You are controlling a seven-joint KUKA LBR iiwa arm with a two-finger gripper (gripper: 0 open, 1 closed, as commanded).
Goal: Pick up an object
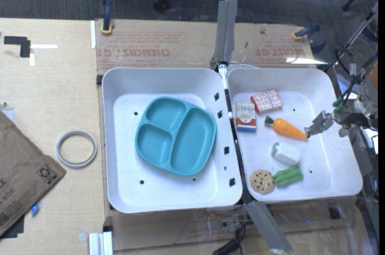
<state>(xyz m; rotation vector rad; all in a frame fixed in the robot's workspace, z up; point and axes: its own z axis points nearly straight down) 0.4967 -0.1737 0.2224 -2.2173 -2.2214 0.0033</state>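
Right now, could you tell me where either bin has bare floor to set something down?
Left bin: bare strips all around the teal plate, widest along the near wall. Right bin: open floor in the near right corner, past the green toy, and along the far wall. It is crowded around the carrot, small boxes, white block, cookie and gripper.
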